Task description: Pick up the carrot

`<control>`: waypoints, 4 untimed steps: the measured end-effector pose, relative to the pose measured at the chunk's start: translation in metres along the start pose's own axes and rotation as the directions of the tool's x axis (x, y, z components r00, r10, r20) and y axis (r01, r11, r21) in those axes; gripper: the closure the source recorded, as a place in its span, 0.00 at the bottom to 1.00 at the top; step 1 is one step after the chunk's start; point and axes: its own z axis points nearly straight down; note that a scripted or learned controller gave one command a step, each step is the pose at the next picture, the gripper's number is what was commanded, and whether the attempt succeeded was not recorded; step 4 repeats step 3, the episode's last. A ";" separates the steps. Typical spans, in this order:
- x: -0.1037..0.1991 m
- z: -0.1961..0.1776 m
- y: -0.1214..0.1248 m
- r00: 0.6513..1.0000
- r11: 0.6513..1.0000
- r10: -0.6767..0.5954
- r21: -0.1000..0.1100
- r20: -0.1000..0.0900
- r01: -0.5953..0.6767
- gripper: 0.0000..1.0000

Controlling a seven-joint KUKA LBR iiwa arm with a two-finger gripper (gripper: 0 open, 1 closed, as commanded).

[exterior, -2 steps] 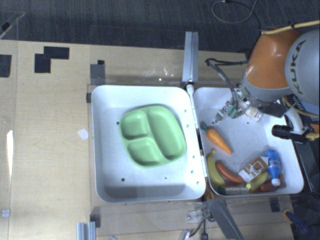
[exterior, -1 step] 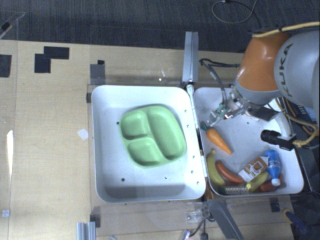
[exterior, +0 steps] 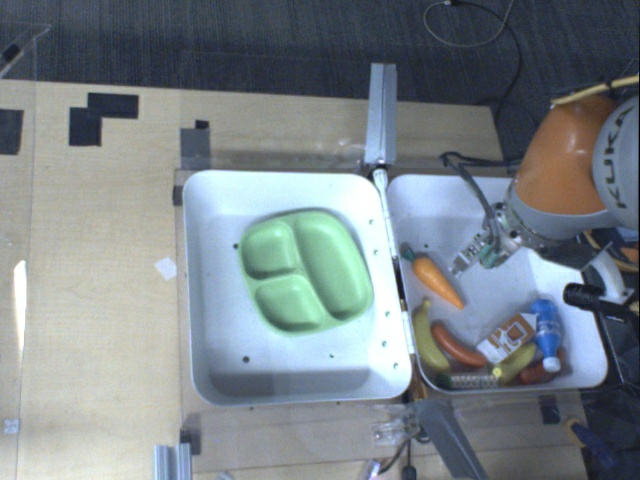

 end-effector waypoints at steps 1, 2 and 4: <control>0.000 0.000 0.000 1.000 1.000 0.000 0.000 0.000 0.000 0.00; -0.003 0.064 -0.015 0.998 0.998 -0.063 -0.008 0.006 0.063 0.00; -0.003 0.052 -0.012 0.998 0.998 -0.065 -0.013 0.007 0.065 1.00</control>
